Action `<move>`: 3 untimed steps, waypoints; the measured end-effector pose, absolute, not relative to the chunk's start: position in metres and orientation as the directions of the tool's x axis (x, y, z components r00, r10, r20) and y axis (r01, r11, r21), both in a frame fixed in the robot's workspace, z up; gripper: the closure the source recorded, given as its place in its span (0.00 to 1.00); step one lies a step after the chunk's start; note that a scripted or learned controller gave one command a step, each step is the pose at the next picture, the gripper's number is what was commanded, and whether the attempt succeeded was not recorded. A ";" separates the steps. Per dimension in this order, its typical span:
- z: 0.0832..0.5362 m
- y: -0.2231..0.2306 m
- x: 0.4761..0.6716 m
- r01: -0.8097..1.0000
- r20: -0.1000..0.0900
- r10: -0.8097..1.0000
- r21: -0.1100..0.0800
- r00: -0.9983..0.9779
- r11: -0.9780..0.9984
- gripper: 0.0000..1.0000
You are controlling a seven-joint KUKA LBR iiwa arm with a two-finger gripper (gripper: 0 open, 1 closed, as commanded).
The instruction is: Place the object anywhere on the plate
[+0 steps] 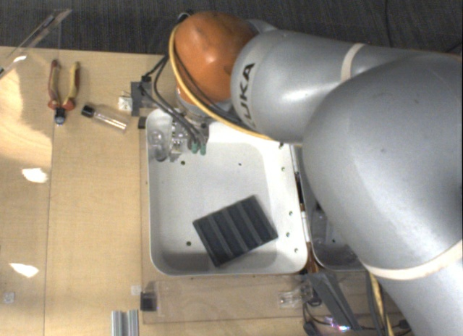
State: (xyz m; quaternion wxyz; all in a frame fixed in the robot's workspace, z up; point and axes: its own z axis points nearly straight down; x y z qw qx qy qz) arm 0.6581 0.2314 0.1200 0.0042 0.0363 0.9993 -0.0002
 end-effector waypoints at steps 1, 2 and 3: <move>0.243 0.236 0.663 -0.029 -0.011 -0.029 0.005 -1.000 1.000 1.00; 0.313 0.236 0.669 0.305 -0.008 0.305 0.007 -0.952 0.952 1.00; 0.183 0.236 0.626 0.387 -0.003 0.387 0.005 -0.922 0.922 1.00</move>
